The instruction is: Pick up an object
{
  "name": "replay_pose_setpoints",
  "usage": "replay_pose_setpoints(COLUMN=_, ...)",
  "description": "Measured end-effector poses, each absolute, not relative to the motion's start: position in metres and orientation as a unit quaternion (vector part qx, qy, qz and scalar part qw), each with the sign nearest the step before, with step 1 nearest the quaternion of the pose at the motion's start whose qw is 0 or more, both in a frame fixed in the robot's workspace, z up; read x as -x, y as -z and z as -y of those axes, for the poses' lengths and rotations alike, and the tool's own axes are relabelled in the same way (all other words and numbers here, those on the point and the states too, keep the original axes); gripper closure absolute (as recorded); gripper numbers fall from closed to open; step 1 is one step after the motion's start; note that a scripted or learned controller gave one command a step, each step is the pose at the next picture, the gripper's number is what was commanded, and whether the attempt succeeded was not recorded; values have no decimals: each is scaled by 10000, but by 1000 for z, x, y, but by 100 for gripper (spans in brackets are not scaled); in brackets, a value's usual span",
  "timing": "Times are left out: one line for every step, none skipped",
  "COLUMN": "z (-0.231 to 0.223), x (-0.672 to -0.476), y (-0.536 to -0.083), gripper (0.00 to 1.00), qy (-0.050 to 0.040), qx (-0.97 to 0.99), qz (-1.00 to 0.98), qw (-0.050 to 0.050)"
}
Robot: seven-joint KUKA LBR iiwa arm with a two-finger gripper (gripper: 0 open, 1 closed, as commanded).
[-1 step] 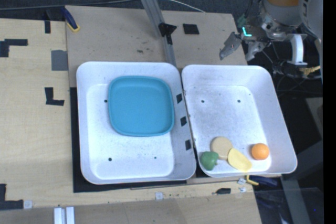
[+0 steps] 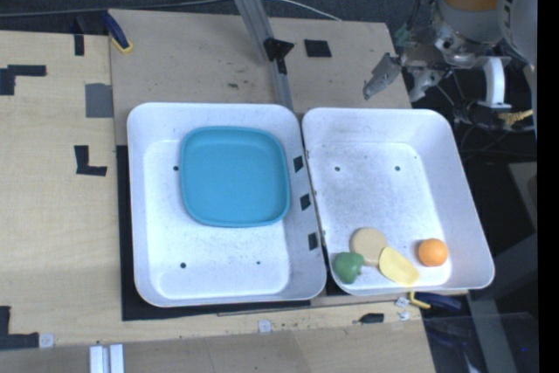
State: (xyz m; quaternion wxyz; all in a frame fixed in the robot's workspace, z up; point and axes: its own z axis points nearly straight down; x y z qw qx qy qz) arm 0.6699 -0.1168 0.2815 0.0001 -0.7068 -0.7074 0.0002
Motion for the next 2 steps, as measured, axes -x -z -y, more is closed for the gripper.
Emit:
replay_pose_setpoints(z=108, x=-675, y=-226, gripper=0, qy=-13, qx=7068, qz=7074, qw=16)
replay_pose_setpoints(z=111, x=-678, y=-182, gripper=0, qy=-12, qx=7069, qz=7073, qw=12)
